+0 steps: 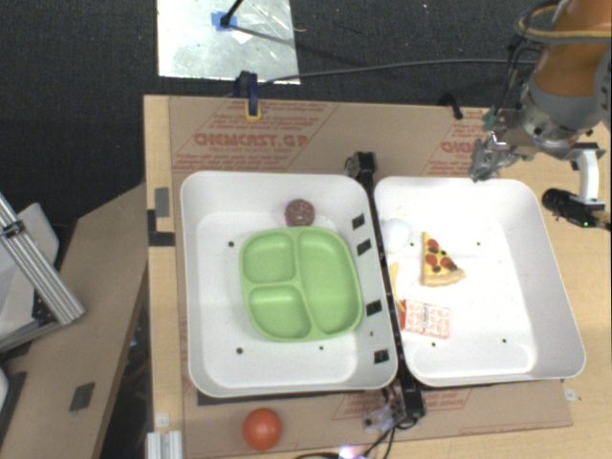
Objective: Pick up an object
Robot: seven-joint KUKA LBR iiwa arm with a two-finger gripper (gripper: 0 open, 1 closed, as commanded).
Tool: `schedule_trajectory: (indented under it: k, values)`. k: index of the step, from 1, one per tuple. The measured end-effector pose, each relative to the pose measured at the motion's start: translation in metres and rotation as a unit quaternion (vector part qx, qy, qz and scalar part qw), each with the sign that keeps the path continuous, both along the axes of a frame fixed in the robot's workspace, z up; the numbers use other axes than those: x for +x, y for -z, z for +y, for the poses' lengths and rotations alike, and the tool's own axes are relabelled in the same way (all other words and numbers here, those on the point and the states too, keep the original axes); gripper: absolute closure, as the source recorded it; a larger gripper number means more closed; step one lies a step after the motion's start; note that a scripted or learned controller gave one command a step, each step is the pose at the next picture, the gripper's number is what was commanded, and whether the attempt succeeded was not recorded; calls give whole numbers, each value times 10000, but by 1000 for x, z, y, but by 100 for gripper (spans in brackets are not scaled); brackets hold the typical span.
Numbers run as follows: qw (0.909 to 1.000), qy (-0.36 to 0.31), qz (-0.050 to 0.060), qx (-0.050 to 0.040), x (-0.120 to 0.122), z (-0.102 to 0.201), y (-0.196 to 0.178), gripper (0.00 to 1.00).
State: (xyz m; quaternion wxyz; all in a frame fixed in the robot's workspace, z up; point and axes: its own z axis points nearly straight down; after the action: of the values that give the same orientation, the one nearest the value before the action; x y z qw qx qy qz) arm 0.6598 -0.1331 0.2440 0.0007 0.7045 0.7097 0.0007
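Note:
In the right bin (535, 256) lie a pizza slice (439, 260), a small red-and-white packet (425, 318) and a white ball-like object (394, 230) near the left wall. A brown round object (299, 212) rests in the left bin (206, 256), just behind a green divided plate (298, 283). My gripper (488, 160) hangs over the right bin's far rim, well away from these objects.
An orange-red ball (261, 428) lies on the cardboard in front of the left bin. A blue clamp (249, 91) sits at the cardboard's far edge. A metal sheet (226, 27) lies beyond it. A black fitting (572, 206) sticks out at the right.

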Motion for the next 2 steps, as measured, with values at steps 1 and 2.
schedule_trajectory:
  k: [1, 2]
  values:
    - [10000, -9, -1, 5, 3, 57, 9, 100]
    - [10000, 2, 6, 0, -11, 113, 18, 100]
